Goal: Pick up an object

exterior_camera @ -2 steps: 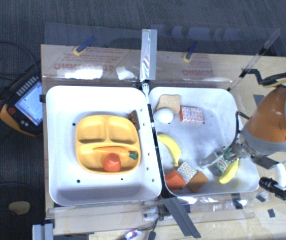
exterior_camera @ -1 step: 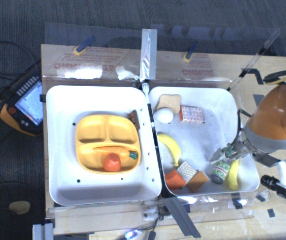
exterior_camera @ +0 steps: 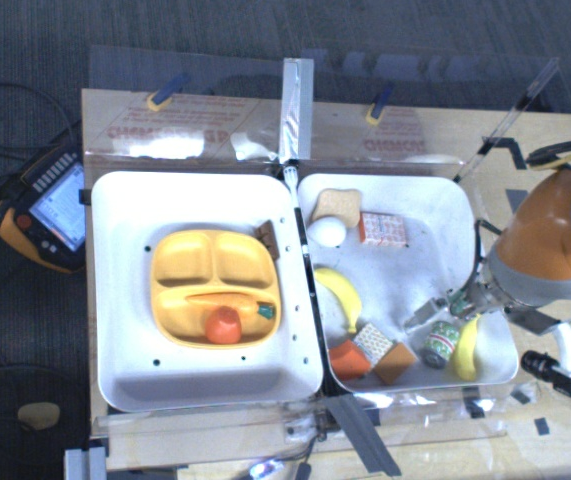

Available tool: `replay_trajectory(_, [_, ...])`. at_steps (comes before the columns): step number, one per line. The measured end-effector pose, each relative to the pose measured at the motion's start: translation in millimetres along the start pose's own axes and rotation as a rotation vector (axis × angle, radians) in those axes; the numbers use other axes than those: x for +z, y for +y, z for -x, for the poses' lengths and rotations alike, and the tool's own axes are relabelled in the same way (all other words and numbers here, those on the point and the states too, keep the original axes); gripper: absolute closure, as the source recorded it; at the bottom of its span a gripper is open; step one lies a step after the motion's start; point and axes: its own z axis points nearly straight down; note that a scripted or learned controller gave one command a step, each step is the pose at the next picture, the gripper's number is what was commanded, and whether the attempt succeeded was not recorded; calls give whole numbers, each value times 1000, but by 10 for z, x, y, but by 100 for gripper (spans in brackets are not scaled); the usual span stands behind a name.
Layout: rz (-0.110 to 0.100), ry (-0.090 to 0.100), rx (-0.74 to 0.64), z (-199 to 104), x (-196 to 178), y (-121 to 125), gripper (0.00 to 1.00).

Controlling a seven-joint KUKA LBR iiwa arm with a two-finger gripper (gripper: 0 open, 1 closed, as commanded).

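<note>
The grey two-finger gripper [exterior_camera: 443, 313] hangs low near the right white bin's [exterior_camera: 435, 196] front right corner, just above a small green-labelled can [exterior_camera: 443, 342]. Whether it is wide or narrow I cannot tell. Reaching appears underway; next it must settle squarely around the can.

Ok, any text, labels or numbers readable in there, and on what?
None can be read.
Red print on the clear sheet behind the bins: too blurred.
Red and white box: print too small.
Can label: too small.
Pendant screen: unreadable.
</note>
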Motion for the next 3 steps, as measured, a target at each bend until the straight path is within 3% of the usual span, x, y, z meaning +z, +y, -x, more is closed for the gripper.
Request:
replay_trajectory(1, [0,2,0,-5,-84,6,100])
replay_trajectory(2, [0,2,0,-7,-83,7,0])
replay_trajectory(3, [-15,7,-135,184,-283,-102,0])
